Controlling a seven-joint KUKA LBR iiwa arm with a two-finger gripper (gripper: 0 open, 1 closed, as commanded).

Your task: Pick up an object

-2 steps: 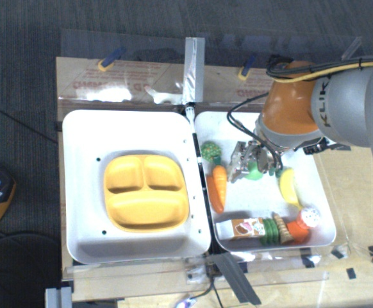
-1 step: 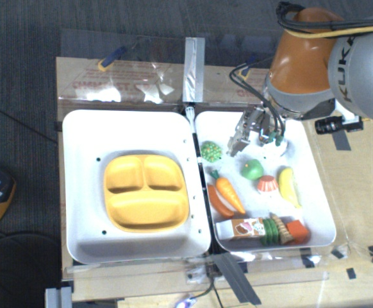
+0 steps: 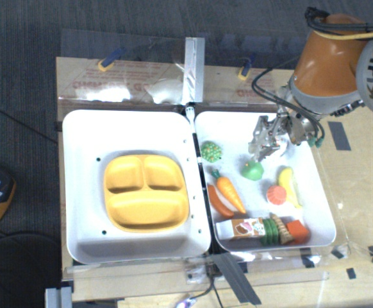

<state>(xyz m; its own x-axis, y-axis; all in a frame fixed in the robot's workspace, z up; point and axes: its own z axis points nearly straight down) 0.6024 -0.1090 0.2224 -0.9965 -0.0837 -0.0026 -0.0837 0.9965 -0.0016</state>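
the bench (image 3: pixel 109 82) carries two shallow white bins side by side, with the left bin (image 3: pixel 84 140) at 9 o'clock of the view centre and the right bin (image 3: pixel 321 210) at 3 o'clock of it. the arm (image 3: pixel 327 56), grey with an orange band, enters from 2 o'clock and ends over the upper part of the right bin. the left bin holds a yellow compartment tray (image 3: pixel 146 191), lying flat near its middle (three recesses, two small above one wide). in the right bin, a small carton (image 3: pixel 247 227) lies on its side along the 6 o'clock wall, with a dark green and brown item (image 3: pixel 286 231) just beside it at 3 o'clock. a toy carrot (image 3: pixel 229 193) lies at a slant at 8 o'clock of the bin's middle, touching a red and white piece (image 3: pixel 217 201) on its 8 o'clock side. a yellow banana-like piece (image 3: pixel 288 183) lies at 3 o'clock, just beside an orange-red round piece (image 3: pixel 277 195). a green textured ball (image 3: pixel 211 151) sits at 10 o'clock, near the dividing wall. the gripper (image 3: pixel 263 147) hangs at 12 o'clock of a small green round fruit (image 3: pixel 253 170), its tips just above it; whether the fingers are spread or closed cannot be told, and no item is seen between them.
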